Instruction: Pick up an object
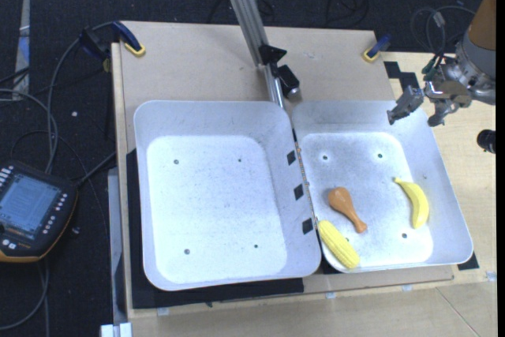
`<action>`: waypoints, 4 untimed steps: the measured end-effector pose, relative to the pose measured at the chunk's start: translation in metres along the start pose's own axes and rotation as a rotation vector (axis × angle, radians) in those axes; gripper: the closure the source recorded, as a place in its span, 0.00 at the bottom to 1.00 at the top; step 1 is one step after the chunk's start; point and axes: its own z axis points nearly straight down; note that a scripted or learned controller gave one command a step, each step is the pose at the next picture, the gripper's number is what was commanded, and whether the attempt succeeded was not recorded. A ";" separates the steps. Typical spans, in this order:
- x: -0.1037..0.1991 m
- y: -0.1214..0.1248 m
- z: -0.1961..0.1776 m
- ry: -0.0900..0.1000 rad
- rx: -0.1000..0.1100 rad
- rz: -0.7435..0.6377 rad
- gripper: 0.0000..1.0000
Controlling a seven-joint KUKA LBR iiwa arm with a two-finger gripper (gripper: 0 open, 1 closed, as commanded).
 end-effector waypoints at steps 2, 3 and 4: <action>0.000 -0.002 0.041 0.000 0.000 0.000 0.00; 0.003 -0.003 0.104 0.001 0.002 -0.001 0.00; 0.001 -0.008 0.148 0.000 0.001 0.000 0.00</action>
